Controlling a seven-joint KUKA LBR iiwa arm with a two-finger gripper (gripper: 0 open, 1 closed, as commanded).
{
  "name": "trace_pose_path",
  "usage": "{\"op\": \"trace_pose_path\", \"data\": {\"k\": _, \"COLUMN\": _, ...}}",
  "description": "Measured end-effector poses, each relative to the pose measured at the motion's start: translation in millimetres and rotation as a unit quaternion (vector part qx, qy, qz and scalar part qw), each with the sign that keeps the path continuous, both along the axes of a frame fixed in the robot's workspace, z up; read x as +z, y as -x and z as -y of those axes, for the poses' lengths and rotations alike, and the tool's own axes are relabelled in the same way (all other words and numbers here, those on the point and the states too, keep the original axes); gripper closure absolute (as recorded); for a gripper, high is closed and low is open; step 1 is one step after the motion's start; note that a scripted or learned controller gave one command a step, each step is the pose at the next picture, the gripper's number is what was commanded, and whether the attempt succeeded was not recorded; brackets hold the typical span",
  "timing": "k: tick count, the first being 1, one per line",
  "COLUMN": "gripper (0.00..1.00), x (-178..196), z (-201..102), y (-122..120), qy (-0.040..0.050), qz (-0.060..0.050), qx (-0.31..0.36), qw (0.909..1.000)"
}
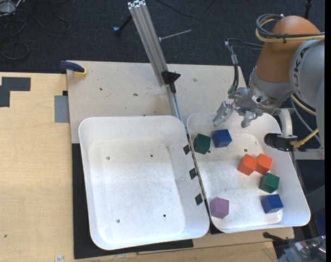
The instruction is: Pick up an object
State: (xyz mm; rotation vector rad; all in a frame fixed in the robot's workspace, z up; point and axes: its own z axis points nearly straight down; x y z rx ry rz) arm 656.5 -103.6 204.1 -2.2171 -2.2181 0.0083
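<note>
Right bin [296, 214], nearest first: purple cube [219, 207] by the front-left corner, blue cube [272, 203] front right, green cube [269, 182] just behind it. Two orange cubes [254, 164] touching mid-bin. Farther back, dark green cube [202, 143] and second blue cube [222, 138] side by side near the divider. Left bin [94, 146] on the tabletop [29, 146]. Claw [235, 114] spread open, gripping nothing, over the right bin's far edge, just behind the second blue cube.
</note>
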Motion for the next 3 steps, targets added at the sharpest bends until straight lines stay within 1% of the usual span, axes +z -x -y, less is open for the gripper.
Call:
{"op": "trace_pose_path", "data": {"k": 1, "gripper": 0.00, "x": -47.0, "z": -3.2, "y": -6.2, "qy": -0.0003, "qz": 0.000, "qx": 0.002, "qw": 1.0000}}
{"op": "trace_pose_path", "data": {"k": 2, "gripper": 0.00, "x": -67.9, "z": 1.5, "y": -4.1, "qy": 0.0010, "qz": 0.008, "qx": 0.000, "qw": 1.0000}}
{"op": "trace_pose_path", "data": {"k": 3, "gripper": 1.00, "x": -62.9, "z": 2.7, "y": -1.7, "qy": -0.0003, "qz": 0.003, "qx": -0.003, "qw": 1.0000}}
